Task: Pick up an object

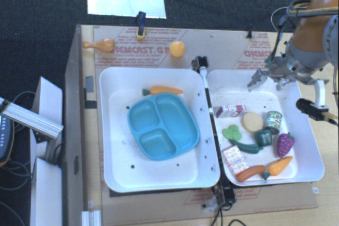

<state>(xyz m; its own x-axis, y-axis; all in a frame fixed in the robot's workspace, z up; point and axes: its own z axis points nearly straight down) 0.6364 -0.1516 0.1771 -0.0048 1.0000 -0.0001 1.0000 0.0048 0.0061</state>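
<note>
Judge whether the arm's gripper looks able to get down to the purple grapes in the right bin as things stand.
Probably yes. The gripper hangs over the right bin's far end, and the purple grapes lie uncovered near its right wall, with nothing on top; the green pepper sits just beside them.

Tray point(163, 127) in left bin point(119, 166), toys point(253, 140) in right bin point(310, 159)

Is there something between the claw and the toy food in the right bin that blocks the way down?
Nothing visible does. The claw hangs over the right bin's bare far end, and the toy food lies uncovered nearer the camera.
</note>
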